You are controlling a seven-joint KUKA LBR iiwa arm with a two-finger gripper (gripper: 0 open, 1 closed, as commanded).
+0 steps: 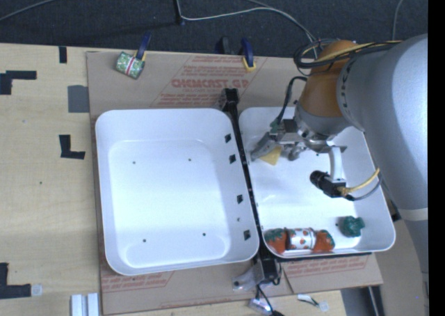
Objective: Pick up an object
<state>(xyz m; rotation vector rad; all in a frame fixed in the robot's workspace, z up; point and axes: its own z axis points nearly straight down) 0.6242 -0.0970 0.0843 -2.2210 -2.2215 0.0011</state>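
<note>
My gripper [277,152] is low over the upper left part of the right bin [368,168], near the divider between the bins. Its fingers stand apart, so it is open. A small pale yellow object [271,159] lies on the bin floor just under and between the fingers, partly hidden by them; I cannot tell whether they touch it. Along the right bin's front wall lies a red, white and orange object [300,239], and a small green object [350,225] sits to its right.
The left bin [111,168] is to the left of the divider. A small green item [129,64] lies on the cardboard beyond the bins. The grey arm [389,99] covers the right bin's far right side, and a black cable fitting [327,182] hangs off the wrist.
</note>
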